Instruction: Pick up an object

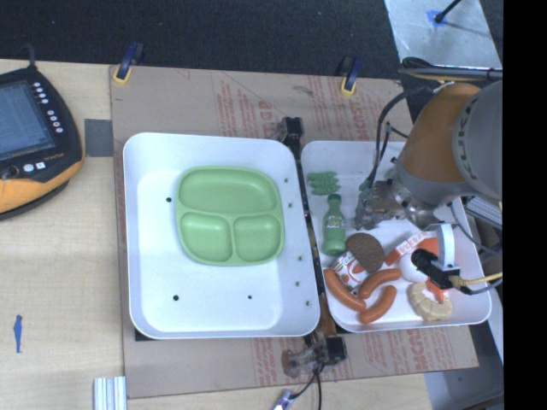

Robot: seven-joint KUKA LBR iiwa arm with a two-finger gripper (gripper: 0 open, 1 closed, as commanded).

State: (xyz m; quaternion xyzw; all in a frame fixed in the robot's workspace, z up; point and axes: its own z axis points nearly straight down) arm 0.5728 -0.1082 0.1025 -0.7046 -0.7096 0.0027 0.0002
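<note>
Camera view: the arm (444,143) reaches in from the right over the right bin (342,154), and its gripper (376,205) hangs low above the far part of that bin. The claw itself is a dark, cluttered shape and I cannot tell how it stands or whether it touches anything.

Just left of the claw a small green bottle (333,225) lies in the bin, with a green leafy toy (323,182) beyond it. Nearer than the claw sit a dark brown round piece (366,248), a white and red packet (348,269) whose print is too small to read, three sausages (369,295), and a pale cookie-like item (429,301) at the near right.

The left bin (154,314) holds a green divided plate (229,214). A teach pendant (34,139) lies far left on the bench (60,314).
</note>
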